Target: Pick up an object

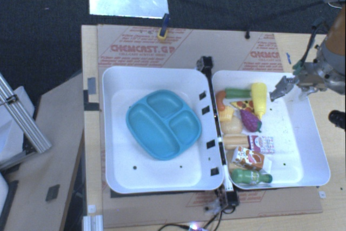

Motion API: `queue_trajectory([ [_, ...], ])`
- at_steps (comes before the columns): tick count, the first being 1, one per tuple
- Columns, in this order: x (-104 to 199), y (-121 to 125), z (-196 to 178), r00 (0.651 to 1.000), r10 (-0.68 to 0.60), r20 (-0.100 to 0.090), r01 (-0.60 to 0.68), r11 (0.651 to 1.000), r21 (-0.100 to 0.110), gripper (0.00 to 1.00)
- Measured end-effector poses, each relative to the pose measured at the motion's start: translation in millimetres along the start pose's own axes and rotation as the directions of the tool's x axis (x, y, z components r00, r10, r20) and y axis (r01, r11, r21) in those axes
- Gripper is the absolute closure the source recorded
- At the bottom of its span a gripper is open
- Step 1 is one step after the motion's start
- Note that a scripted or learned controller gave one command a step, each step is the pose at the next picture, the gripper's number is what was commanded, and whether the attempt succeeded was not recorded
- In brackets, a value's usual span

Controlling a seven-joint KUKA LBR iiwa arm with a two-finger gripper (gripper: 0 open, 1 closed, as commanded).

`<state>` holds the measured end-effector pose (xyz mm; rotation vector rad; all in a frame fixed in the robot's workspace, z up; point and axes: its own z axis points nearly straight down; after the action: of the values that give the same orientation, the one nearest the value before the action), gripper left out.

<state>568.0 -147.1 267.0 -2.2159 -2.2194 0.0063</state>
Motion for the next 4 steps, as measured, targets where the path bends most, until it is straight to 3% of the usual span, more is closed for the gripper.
queue_trajectory([
  [1,0.2,1.3,-3.5,1.000,-0.002,0.001,0.002,1.000,-0.006,0.00],
  [4,10.1,7.2,141.8,1.000,0.000,0.000,0.000,1.000,-0.003,0.00],
])
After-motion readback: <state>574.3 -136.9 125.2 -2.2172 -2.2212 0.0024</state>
